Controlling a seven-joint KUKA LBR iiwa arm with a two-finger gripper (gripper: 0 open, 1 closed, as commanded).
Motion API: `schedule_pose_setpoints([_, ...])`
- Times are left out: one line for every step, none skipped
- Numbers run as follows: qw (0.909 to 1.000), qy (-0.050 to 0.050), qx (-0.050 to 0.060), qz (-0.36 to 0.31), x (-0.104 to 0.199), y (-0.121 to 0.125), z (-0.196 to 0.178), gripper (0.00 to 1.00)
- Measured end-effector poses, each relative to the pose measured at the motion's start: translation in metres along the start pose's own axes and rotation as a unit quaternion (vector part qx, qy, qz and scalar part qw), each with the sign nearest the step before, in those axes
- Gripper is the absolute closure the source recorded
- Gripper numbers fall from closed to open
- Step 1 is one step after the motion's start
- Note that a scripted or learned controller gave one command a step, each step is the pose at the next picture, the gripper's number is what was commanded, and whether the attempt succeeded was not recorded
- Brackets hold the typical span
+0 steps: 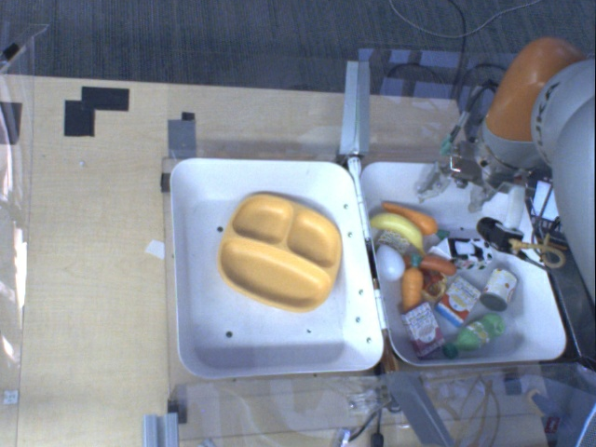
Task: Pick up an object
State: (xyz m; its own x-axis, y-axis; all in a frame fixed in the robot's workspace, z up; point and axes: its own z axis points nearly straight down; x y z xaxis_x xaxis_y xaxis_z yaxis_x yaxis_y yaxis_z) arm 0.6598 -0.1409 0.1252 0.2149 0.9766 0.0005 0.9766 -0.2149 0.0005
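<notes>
Right bin point(549, 343) holds a curved yellow banana point(396, 223).

Glossy yellow plastic tray point(279, 251), wooden bench point(93, 277)

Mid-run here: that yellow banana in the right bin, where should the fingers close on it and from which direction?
Grip the yellow banana across its middle, coming straight down from above. It lies flat along the left side of the right white bin, its upper face exposed. An orange carrot lies close along its far side, so the fingers may have little room there. The gripper hangs over the bin's far edge.
</notes>
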Motion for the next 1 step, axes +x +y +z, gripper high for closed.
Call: schedule_pose_setpoints([0.9975,0.001,0.002,0.071,-0.0317,0.0165,0.0410,0.00])
